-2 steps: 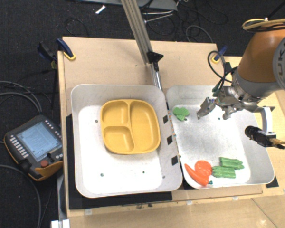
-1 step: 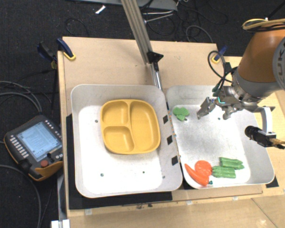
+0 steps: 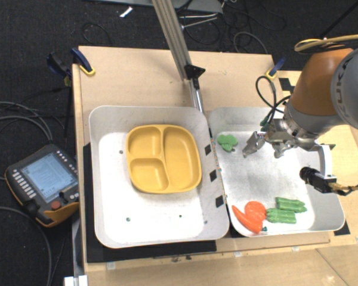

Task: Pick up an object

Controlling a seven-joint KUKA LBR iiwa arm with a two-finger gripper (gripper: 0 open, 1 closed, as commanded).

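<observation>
Camera view. The arm [image 3: 325, 85] is reaching in over the right bin [image 3: 328, 222], with the gripper [image 3: 265, 146] hanging above that bin's upper half. The fingers [image 3: 251, 146] are pointing down and toward the left bin [image 3: 101, 177]; two metal tips are showing slightly apart with nothing between them, so I am reading them as open and empty.

Landmark for all places: the right bin. The green leafy piece [image 3: 227, 142] is lying in its upper left corner, just beside the dividing wall. The orange and red vegetable [image 3: 252, 215] is lying along its lower edge, toward the left. The green bean pods [image 3: 285, 211] are lying along the same lower edge, just right of the orange piece, long axis running roughly left to right across the bin.

Key relation: the green leafy piece is the nearest candidate. It is sitting near the fingertips, to their left and about level with them, apart from them and not touching. The orange piece and the pods are well apart, toward the bin's near edge.

The yellow divided plate [image 3: 164, 158] is resting in the left bin, outside the right bin altogether. Both bins are sitting on the desk [image 3: 137, 76].

Judgement: no grasp made yet; a short shift left plus a descent would be bringing the fingers over the leafy piece.
</observation>
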